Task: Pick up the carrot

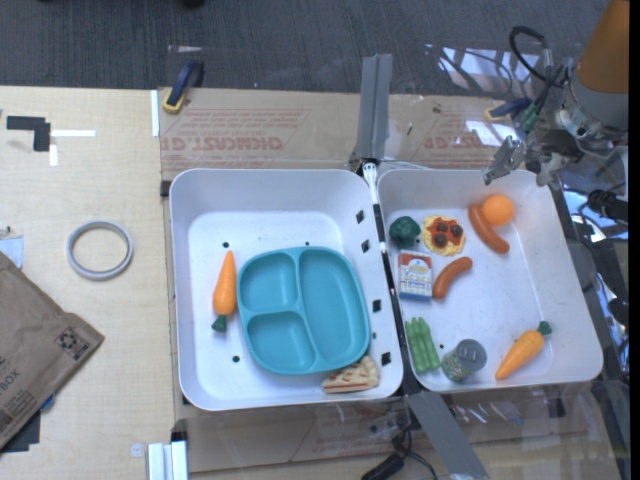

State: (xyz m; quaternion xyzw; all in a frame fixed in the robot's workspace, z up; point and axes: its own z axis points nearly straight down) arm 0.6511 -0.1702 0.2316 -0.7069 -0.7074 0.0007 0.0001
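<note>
carrot (225, 287): orange, tapered, green stem end down, left-centre of frame beside teal tray (300, 308) | second carrot (520, 351): lower right, right bin | gripper (527, 155): upper right, jaw state cannot be made out

The grey arm with its orange band reaches in above the right bin's (560, 268) far right corner, gripper (522, 156) pointing down-left.

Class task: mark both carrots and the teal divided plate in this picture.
Left bin carrot (225, 282), camera view, orange body.
Right bin carrot (520, 352), camera view, orange body.
Teal divided plate (303, 308), camera view, centre ridge.
</note>
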